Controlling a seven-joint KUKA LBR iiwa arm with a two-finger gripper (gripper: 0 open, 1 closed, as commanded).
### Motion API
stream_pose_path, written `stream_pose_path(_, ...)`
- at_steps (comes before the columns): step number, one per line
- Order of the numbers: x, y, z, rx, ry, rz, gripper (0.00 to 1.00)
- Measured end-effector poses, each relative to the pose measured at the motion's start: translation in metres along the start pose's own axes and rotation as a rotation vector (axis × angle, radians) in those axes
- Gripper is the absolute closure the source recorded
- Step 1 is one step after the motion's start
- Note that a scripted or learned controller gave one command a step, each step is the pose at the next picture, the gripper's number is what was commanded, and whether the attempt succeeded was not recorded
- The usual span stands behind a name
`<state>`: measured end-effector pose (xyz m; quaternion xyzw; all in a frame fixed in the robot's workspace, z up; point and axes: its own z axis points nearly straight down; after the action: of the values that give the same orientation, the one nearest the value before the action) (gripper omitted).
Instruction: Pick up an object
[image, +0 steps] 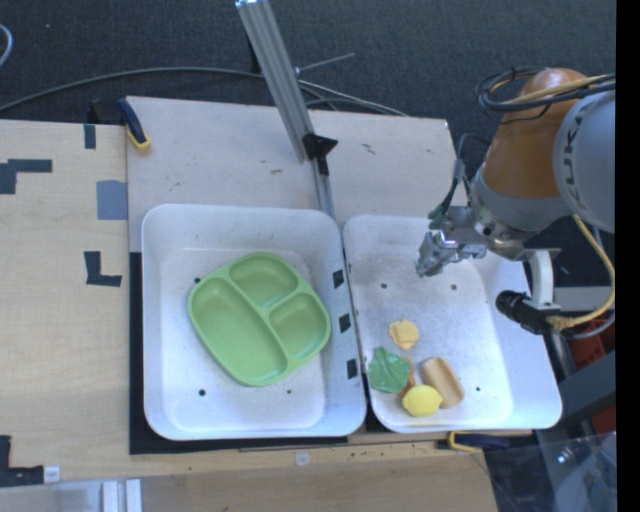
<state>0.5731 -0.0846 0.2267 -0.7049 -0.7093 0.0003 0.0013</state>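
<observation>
The grey arm (540, 160) with its orange band reaches in from the right, and its gripper (432, 262) hangs over the upper part of the right bin (520, 400), near the bin's middle and toward its far rim. Whether the gripper is open or closed cannot be told from this slanted view; nothing shows between its tips.

The toy food pieces lie together in the near part of the right bin, well apart from the gripper. A small pale yellow piece (404, 334) sits farthest up. Below it, a green leafy piece (388, 371) lies at the left, close to the bin's left wall. A tan hot-dog-like bun (442, 380) lies tilted just right of it, and a yellow lemon (422, 401) rests touching the bun's lower end, just beside the green piece.

The left bin (165, 330) holds a green three-compartment plate (258, 318), lying flat and turned at a slant. Both bins stand side by side on the counter (60, 300).
</observation>
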Motion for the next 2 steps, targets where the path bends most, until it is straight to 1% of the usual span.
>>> stream_pose_path(1, 0.048, 0.006, 0.001, -0.002, 0.0, -0.001, 1.0)
stream_pose_path(2, 0.112, 0.005, 0.002, 0.0, 0.0, -0.003, 1.0)
